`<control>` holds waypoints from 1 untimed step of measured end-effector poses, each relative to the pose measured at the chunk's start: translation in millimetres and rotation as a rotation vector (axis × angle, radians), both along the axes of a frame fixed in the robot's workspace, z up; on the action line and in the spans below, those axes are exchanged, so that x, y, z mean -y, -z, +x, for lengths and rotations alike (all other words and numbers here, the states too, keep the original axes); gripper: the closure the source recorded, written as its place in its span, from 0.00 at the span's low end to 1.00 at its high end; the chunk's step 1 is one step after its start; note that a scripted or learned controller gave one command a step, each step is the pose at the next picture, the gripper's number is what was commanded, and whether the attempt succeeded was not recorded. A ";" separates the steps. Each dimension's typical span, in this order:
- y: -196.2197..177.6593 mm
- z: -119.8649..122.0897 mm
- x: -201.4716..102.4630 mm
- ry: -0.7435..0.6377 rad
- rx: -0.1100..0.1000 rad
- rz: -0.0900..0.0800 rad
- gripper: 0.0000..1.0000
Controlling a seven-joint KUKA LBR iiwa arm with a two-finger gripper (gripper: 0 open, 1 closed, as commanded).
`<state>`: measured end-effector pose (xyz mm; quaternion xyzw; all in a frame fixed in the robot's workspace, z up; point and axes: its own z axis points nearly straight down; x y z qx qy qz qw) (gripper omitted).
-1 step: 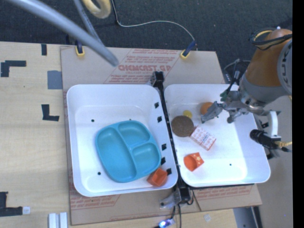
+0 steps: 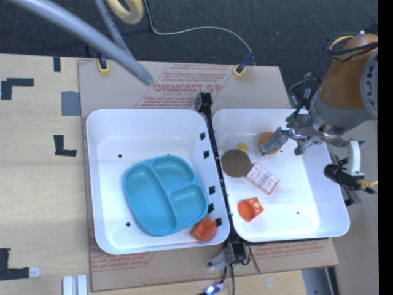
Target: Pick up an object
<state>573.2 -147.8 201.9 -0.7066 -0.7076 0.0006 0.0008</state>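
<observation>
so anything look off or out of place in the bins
Mostly tidy. One oddity: an orange object sits wedged against the divider in the left bin's near corner, beside the blue divided plate. Nothing looks spilled or damaged.

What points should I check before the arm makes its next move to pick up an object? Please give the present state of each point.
1. Gripper is over the right bin: ok.
2. A target lies near the fingertips: ok, the small orange piece is right beside them.
3. Something is held between the fingers: cannot tell.
4. Finger opening: cannot tell, too small and blurred.
5. Other things lie apart from the target: ok, the brown disc, the red-patterned packet and the orange cup lie further away.
6. Blue tray out of the way: ok, it lies in the left bin.
</observation>
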 end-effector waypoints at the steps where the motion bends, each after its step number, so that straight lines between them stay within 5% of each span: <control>1: 48.2 -4.6 -8.5 0.000 -0.004 0.000 0.00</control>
